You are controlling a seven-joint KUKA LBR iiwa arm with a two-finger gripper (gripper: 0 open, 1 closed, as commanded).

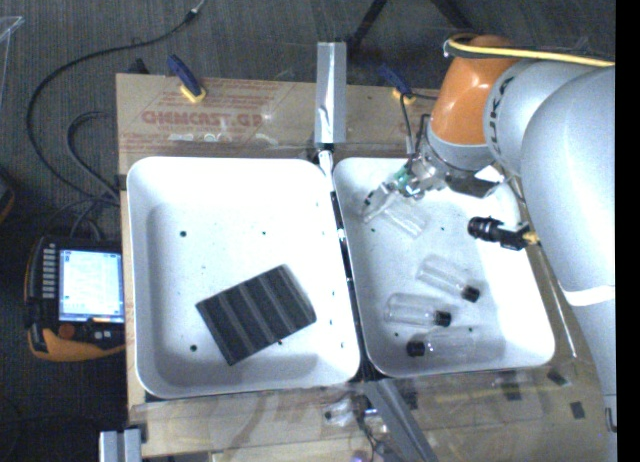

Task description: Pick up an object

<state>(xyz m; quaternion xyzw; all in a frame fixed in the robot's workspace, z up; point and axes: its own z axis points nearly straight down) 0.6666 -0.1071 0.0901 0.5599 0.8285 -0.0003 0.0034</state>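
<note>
1. The gripper (398,193) of the grey arm with the orange band sits low at 11 o'clock in the right shallow white bin (540,345); whether it is spread or pressed together cannot be told.
2. A clear plastic piece (408,218) lies just beside the gripper, at its 5 o'clock; whether the two touch cannot be told.
3. A clear plastic vial with a black cap (447,278) lies on its side near that bin's centre, cap toward 4 o'clock; a second clear capped vial (415,310) lies at 7 o'clock from the centre, cap toward 3 o'clock; a small black-capped vial (418,348) lies nearer 6 o'clock, close to the front wall; the three are near one another but apart.
4. A black ribbed rectangular block (255,312) lies flat at 5 o'clock in the left shallow white bin (150,190), askew to the walls and well apart from the gripper.
5. A handheld pendant with a lit screen (78,295) lies on the floor at 9 o'clock from the bench; a grey metal bar (330,95) stands at 12 o'clock between the bins.
</note>
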